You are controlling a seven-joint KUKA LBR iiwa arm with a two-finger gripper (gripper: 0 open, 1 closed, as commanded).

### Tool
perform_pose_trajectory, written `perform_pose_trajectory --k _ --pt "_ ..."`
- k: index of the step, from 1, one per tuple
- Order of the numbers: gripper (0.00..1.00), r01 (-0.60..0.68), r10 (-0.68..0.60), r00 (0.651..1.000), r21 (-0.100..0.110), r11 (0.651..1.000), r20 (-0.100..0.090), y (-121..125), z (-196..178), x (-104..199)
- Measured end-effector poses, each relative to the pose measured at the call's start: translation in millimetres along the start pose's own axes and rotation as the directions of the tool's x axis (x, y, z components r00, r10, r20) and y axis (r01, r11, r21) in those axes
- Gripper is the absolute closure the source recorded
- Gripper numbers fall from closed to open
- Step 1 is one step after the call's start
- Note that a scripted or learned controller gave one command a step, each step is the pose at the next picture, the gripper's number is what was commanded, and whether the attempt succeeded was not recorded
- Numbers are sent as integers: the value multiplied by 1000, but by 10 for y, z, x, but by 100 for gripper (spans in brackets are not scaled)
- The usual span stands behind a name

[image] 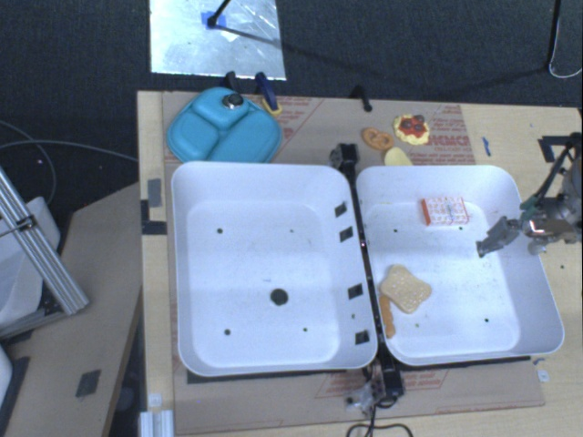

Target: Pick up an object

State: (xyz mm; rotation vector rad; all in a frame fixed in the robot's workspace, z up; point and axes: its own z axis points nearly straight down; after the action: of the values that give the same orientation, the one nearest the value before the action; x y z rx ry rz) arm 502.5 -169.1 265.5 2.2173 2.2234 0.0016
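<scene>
The right bin holds a small red-and-white box near its back. A tan toast slice lies near the bin's front left, with a thin orange stick beside it. A small dark round piece sits on the floor of the left bin. My gripper reaches in from the right edge, low over the right side of the right bin. It is to the right of the box and toast and apart from both. Nothing shows in its grasp.
Behind the bins lie a blue divided plate, a pizza-like toy, an orange toy and a pale yellow piece. A shiny metal sheet lies on the floor beyond. Black clips line the bins' shared wall.
</scene>
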Motion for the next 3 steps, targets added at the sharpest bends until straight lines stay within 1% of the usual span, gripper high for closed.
perform_pose_trajectory --k 1,2,3 --pt "0 -2 2 1000 9 1000 -1 438 1460 -380" --pt "0 11 -11 1000 -5 1000 0 954 1812 601" --pt "0 -17 17 1000 79 997 -3 1522 1869 649"
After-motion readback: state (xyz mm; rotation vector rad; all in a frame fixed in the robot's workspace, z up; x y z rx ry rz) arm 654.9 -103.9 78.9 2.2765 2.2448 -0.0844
